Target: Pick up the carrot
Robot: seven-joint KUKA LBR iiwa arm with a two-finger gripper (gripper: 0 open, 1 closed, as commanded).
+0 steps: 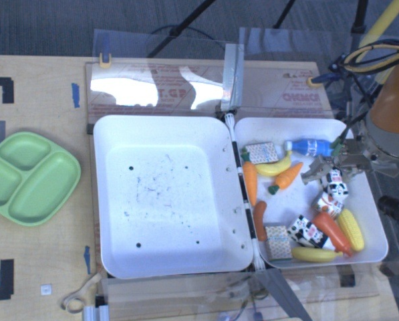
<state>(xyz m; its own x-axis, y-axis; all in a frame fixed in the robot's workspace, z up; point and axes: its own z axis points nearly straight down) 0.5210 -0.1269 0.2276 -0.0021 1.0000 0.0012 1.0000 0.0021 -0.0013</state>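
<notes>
The wooden counter (39, 85) carries two white bins: the left bin (162, 129) at centre frame and the right bin (376, 236) at right. A green divided plate (29, 178) lies at far left. In the right bin, the carrot (287, 177) lies tilted at upper centre, touching a banana (274, 166) just above it, with a patterned block (262, 152) and a blue bottle (308, 147) beyond. Two more orange carrots (251, 182) lie along the left wall. Lower right hold a corn cob (351, 228), cow toys (307, 232) and another banana (314, 253). The gripper (333, 170) hangs right of the carrot, near a cow toy; whether it is spread or closed cannot be told.
</notes>
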